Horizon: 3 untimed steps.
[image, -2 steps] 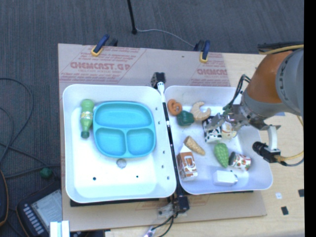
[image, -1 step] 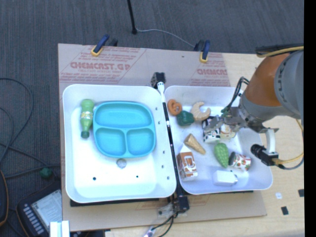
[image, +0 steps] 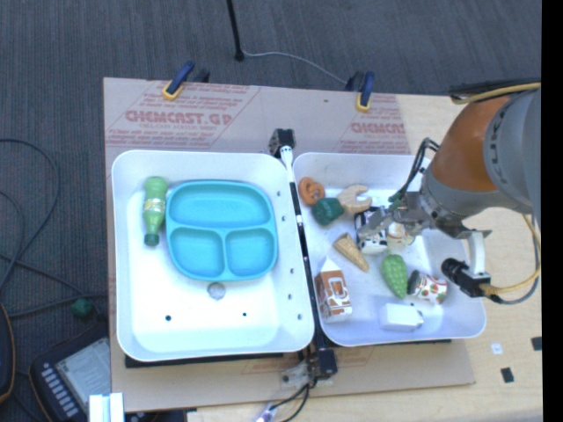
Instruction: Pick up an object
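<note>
The gripper (image: pixel 380 232) hangs low in the right bin (image: pixel 457 328) among the toys, grip unreadable from here, seemingly reaching for the pale piece (image: pixel 355 199) just beyond; next, it must close and lift.

Left white bin (image: pixel 132 262): blue divided plastic tray (image: pixel 222 229), green bottle (image: pixel 155 209) at its left.
Right white bin (image: pixel 457 323): small toys, gripper (image: pixel 380 231) seemingly among them.

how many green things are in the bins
3. A green bottle lies in the left bin beside the blue tray; a dark green lump and a light green bumpy piece lie in the right bin. The arm may hide more.
</note>
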Each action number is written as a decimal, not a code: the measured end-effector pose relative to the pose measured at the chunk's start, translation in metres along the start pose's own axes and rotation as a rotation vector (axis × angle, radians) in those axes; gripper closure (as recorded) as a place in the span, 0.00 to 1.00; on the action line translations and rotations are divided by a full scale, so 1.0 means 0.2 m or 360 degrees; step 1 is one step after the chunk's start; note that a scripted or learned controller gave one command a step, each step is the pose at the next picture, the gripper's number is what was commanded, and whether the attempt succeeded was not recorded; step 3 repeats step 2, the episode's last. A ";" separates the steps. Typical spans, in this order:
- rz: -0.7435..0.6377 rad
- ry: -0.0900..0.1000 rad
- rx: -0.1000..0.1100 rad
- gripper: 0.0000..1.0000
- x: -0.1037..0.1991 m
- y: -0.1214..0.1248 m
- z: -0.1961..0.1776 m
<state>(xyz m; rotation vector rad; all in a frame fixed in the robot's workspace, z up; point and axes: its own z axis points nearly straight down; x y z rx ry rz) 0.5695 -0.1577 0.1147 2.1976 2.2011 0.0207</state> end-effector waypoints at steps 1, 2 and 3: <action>0.0002 -0.0001 0.0002 1.00 0.00 0.00 -0.05; 0.0000 0.0020 0.0048 1.00 0.37 0.03 -0.60; 0.0000 0.0020 0.0048 1.00 0.37 0.03 -0.60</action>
